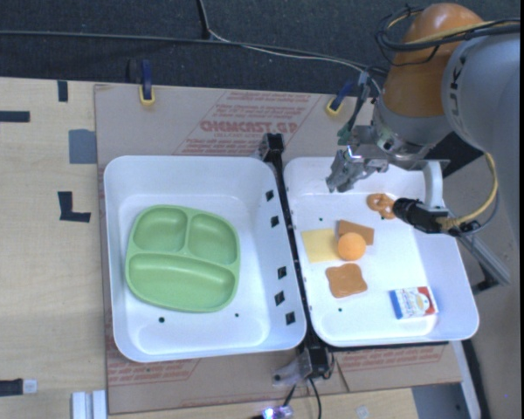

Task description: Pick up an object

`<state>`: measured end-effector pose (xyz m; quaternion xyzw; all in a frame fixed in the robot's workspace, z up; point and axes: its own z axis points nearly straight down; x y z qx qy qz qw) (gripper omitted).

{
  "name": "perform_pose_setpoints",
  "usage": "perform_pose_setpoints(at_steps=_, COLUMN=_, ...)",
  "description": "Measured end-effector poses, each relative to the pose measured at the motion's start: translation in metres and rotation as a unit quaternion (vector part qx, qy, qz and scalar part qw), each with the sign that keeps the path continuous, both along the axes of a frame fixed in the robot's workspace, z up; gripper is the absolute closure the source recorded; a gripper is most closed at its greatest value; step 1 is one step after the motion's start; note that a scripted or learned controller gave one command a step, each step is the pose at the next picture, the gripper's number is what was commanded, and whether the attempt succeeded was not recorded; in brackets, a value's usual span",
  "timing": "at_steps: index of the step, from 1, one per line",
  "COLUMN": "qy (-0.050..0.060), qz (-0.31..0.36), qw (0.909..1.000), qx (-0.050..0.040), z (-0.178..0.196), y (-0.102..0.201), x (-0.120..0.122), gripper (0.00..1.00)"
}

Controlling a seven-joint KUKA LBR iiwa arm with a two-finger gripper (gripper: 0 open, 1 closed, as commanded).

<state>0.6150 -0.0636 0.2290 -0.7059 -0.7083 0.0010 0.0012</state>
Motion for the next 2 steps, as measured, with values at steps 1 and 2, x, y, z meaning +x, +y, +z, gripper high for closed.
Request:
perform_pose_setpoints(at_steps=1, qy=0.000, qz=0.001, qw=1.0000, qx=0.0006, z=0.008, y=0.048, x=-0.018, gripper=1.00)
perform_pose_setpoints(at_steps=2, qy=0.000, qz=0.002, qw=1.0000, qx=0.0008, z=0.014, y=0.101, x=-0.038, gripper=1.00)
